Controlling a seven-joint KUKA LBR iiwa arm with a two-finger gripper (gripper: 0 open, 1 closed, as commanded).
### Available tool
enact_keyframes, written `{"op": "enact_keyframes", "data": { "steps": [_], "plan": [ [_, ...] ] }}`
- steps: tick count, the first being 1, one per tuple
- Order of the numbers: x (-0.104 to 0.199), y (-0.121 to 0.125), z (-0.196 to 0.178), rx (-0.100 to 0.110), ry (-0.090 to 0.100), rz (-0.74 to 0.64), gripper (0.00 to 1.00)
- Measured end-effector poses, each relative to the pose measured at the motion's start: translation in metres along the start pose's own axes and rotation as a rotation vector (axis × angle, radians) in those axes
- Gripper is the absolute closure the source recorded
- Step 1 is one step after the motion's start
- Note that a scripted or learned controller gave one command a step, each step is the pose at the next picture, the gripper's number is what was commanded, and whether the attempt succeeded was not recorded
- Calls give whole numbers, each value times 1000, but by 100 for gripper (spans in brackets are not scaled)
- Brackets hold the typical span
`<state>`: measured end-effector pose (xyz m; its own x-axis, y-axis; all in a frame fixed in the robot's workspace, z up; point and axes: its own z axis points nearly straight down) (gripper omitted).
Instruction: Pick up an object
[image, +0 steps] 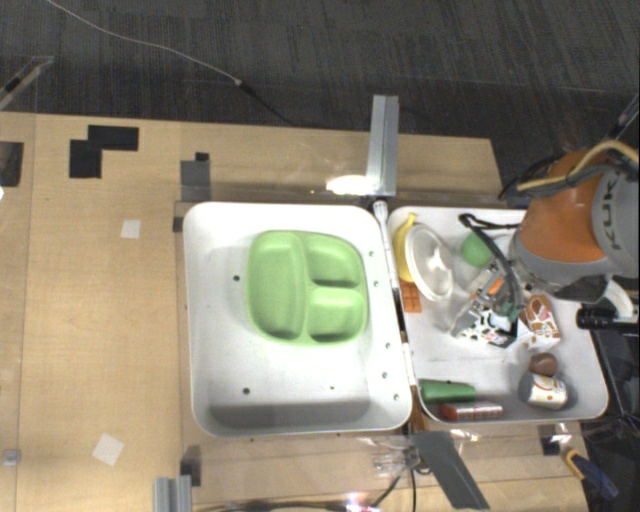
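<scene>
**Pincer low in the right bin, among the clutter**

I see the pincer down in the right bin, near its middle, reaching in from the orange-banded arm at the right edge. I cannot tell how its tips stand: they blur into the small things beneath them. Right at the tips sits a black-and-white patterned object, touching or nearly so; I cannot make out anything between the tips.

Just left of the pincer lies a clear glass bowl, tilted, with a yellow banana-like piece curving along the bin's left wall behind it. A pale green object sits up beyond the bowl. To the right of the tips stands a small white and orange patterned cup; below that, a brown-topped white piece.

Along the bin's near wall lie a green marker and, just under it, a red and silver tube.

The left bin holds a green divided tray, lying flat in its middle.
</scene>
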<state>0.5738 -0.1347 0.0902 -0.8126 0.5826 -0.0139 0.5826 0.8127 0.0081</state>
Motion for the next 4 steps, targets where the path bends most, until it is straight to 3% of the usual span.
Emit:
{"op": "enact_keyframes", "data": {
  "steps": [1,2,3,4],
  "plan": [
    [1,45,1,0,-1,145,0],
    [-3,47,-15,-5,-17,138,100],
    [-36,103,-98,3,3,192,100],
    [-47,96,-148,4,4,310,100]
  ]
}}
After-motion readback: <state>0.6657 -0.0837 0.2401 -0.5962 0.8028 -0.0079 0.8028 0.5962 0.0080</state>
